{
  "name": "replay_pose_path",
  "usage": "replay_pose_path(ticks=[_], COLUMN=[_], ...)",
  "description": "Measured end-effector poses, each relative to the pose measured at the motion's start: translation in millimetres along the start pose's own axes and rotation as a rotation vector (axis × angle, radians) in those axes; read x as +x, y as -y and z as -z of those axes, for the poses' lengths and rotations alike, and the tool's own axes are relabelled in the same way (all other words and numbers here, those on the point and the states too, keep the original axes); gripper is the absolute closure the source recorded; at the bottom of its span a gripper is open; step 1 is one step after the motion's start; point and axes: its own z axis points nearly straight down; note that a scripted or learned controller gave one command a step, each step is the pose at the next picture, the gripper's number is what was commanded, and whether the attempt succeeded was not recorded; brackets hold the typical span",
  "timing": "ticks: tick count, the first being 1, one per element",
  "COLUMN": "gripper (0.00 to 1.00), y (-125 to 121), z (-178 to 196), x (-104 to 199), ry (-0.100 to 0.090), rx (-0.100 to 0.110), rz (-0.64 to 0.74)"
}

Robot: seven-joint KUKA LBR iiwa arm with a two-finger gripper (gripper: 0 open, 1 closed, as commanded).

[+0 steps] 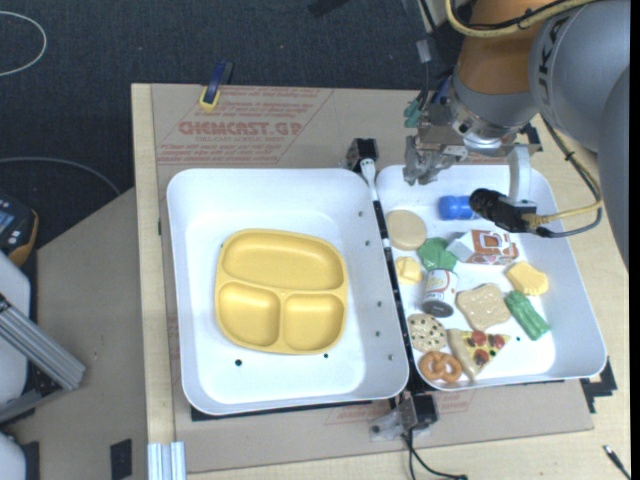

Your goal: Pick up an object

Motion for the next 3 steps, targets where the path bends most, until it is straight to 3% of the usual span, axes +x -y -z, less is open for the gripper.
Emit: replay_pose_path(ticks=[3], gripper=[1.0], y=[-12.6], z=[-9.3], x=[-3.3], ry=[0.0], rx=[-0.001], rz=[0.001])
